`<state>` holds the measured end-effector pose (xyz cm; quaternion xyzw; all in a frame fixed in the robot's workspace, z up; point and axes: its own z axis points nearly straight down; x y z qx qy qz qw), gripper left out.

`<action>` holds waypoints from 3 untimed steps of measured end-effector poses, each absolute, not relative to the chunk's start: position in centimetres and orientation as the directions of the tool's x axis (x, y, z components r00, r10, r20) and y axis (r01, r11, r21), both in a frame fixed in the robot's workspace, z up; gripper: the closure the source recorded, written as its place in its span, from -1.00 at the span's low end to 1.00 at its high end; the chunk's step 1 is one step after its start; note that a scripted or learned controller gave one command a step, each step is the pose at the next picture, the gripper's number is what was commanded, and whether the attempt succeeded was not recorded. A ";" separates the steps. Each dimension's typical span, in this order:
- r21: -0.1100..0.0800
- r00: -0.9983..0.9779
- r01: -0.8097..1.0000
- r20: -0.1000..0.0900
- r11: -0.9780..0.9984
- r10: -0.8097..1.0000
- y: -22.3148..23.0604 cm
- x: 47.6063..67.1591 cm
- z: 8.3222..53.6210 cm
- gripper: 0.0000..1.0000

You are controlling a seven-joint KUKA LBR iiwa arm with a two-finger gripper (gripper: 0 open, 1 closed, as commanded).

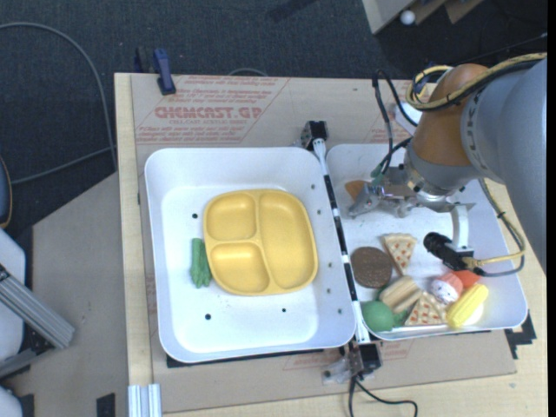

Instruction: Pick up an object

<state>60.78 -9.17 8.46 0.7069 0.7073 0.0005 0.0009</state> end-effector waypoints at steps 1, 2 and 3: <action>0.001 -0.002 1.000 -0.001 0.002 1.000 -10.0 66.7 8.5 -1.00; 0.000 -0.001 1.000 -0.001 0.001 1.000 -9.8 66.7 8.5 -1.00; 0.000 -0.001 1.000 -0.001 0.001 1.000 -9.5 66.7 8.5 -1.00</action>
